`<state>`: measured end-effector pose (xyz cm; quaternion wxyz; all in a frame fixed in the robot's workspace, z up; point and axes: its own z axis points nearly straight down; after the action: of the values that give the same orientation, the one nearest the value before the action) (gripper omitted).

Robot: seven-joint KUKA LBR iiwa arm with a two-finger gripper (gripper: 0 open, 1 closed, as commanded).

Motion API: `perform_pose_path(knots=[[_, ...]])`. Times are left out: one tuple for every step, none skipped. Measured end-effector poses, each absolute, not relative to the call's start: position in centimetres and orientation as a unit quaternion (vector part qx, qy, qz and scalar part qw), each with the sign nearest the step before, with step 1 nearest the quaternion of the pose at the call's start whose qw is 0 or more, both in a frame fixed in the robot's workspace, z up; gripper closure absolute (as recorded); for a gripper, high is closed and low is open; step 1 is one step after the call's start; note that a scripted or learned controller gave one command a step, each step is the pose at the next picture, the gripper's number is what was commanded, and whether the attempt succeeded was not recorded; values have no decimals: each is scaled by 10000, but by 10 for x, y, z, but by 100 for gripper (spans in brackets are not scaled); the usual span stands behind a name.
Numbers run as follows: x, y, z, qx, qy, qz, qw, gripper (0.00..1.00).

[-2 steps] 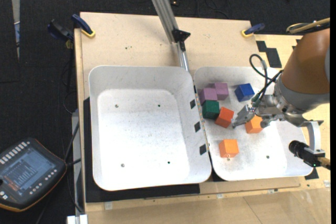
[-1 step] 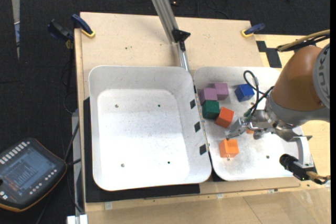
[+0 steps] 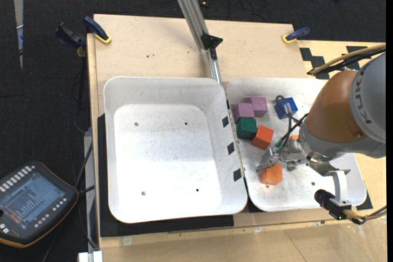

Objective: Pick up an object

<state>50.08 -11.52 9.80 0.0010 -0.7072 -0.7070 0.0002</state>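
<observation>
letters "KU" on grey arm (image 3: 373,108)

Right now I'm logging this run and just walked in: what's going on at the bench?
The arm reaches in from the right over the right bin. Its gripper is low among the blocks, just above an orange block. I can't tell that it holds anything. Further back in that bin lie a second orange block, a green block, purple blocks and a blue piece. The left bin sits alongside.

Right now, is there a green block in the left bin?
No, the green block sits in the right bin, beside the purple block and an orange block.
</observation>
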Motion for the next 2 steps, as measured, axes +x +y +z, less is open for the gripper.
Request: perform_pose_path(knots=[[502, -116, 110, -7074, -7068, -7, -7, 100], [503, -111, 153, -7062, -7081, -13, -19, 100]])
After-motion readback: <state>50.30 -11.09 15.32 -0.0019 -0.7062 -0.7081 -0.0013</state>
